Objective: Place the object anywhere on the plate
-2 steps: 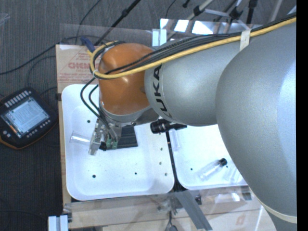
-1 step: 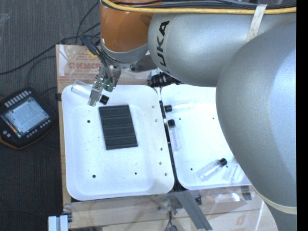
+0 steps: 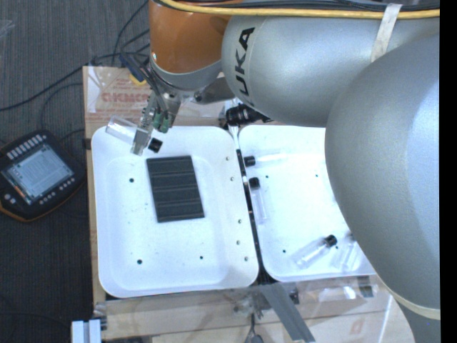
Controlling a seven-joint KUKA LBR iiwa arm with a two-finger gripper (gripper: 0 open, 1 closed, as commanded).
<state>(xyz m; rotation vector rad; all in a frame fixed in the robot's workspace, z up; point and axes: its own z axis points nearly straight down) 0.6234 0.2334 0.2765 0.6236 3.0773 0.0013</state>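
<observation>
"UKA" reads in black on the grey arm (image 3: pixel 300 56), top centre of frame, first letter hidden. Red print on cardboard (image 3: pixel 114 95), upper left: illegible.

Handheld control pendant (image 3: pixel 34 175) on dark carpet at left, clear vials (image 3: pixel 314 251) lying in right bin (image 3: pixel 300 141)

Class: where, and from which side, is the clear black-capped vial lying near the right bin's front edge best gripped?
Grip the clear black-capped vial mid-barrel, from straight above, closing across its narrow width. It lies flat and slanted in the white right bin, and its long sides look free.
</observation>
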